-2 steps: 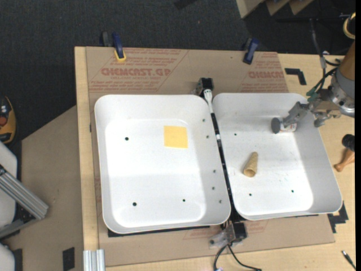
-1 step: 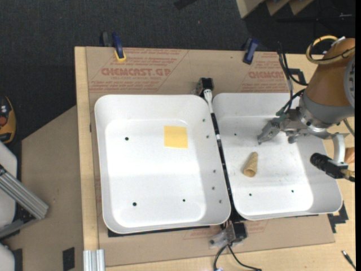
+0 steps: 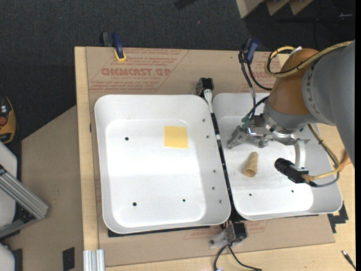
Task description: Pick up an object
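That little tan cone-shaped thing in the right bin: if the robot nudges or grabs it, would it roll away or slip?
The tan cone lies on its side on the right bin, so a nudge would probably swing it in a curve. Its taper may let it slip out of a squeeze. It looks small and probably light, so it would likely skid easily on the smooth white floor.

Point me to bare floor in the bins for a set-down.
Left bin: bare everywhere around the yellow square, widest along the near wall. Right bin: a bare strip along the near wall, below the tan cone. Its far half is crowded by the gripper and arm.
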`<state>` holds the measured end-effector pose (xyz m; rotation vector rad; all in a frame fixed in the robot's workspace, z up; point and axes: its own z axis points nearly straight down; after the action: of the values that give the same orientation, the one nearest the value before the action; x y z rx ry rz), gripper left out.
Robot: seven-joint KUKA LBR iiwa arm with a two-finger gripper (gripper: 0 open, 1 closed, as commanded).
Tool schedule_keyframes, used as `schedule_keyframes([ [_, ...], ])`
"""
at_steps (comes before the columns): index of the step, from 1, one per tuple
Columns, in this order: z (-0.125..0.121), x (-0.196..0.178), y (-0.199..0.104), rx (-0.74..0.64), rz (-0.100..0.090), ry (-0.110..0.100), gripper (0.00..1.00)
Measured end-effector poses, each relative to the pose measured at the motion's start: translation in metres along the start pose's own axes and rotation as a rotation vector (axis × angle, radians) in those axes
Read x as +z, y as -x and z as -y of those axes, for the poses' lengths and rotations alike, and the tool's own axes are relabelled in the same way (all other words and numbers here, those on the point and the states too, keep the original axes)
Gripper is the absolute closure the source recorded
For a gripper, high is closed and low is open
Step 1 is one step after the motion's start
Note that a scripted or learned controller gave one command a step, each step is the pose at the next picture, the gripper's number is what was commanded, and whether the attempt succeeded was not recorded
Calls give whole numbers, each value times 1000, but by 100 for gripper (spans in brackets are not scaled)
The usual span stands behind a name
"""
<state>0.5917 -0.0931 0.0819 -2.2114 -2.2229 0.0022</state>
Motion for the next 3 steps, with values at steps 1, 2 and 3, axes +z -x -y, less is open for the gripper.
schedule_keyframes([
  [1,-62,-24,14,2,6,14,0],
  [2,7,-49,24,9,2,0,0],
  [3,-15,-15,131,11,1,10,0],
])
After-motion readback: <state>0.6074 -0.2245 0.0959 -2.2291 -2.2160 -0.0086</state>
